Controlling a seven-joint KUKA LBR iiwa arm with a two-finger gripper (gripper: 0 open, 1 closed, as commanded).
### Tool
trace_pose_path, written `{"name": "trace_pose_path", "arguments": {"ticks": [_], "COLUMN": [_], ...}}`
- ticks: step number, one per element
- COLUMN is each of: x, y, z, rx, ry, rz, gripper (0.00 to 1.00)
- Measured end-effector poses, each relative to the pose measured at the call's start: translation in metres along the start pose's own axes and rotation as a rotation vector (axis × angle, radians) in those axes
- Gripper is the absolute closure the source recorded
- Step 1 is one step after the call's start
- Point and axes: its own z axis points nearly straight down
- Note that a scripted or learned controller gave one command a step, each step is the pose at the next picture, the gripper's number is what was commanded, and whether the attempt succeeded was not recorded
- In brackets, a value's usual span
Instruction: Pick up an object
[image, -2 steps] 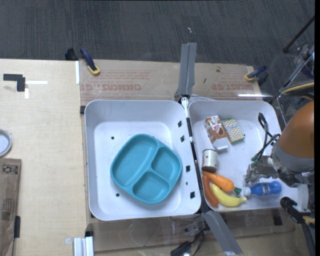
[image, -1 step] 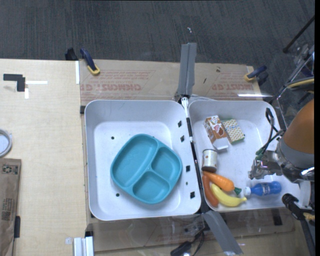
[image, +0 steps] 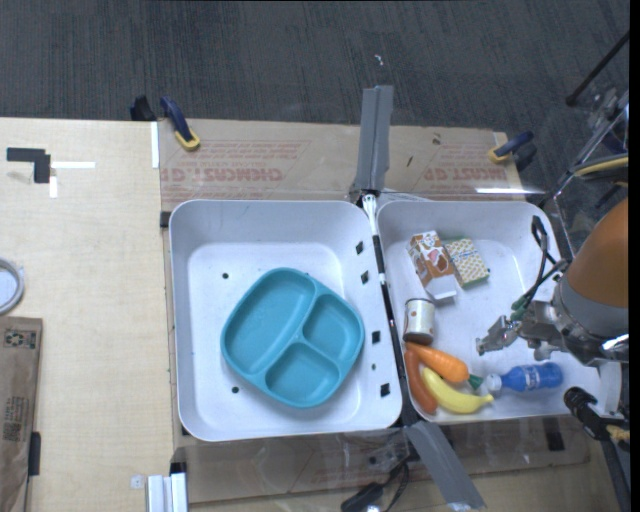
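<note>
My gripper (image: 503, 326) hangs open over the right bin (image: 520, 215), right of centre, with nothing between its fingers. Just below it lies a blue bottle (image: 527, 379) with a white cap, on its side. To its left are a metal can (image: 419, 318), a carrot (image: 437, 361) and a yellow banana (image: 457, 395) against the bin's front left corner. Further back rest a small brown and white carton (image: 432, 260) and a green box (image: 467, 263). The arm's orange band (image: 606, 260) covers the bin's right wall.
The left bin (image: 200, 300) holds a blue three-part plate (image: 292, 336). A grey divider post (image: 374, 140) stands between the bins at the back. Black cables (image: 545, 255) hang near the gripper. Clamps sit at the cardboard's back corners.
</note>
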Motion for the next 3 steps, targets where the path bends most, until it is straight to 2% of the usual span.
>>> {"name": "trace_pose_path", "arguments": {"ticks": [1,2,3], "x": [0.002,0.032,0.038], "y": [-0.001,-0.004,0.003], "z": [0.025,-0.040,0.014], "rx": [0.004,0.000,-0.028], "ry": [0.001,0.000,-0.008], "rz": [-0.069,-0.172,-0.374], "gripper": [0.00,0.00,0.00]}}
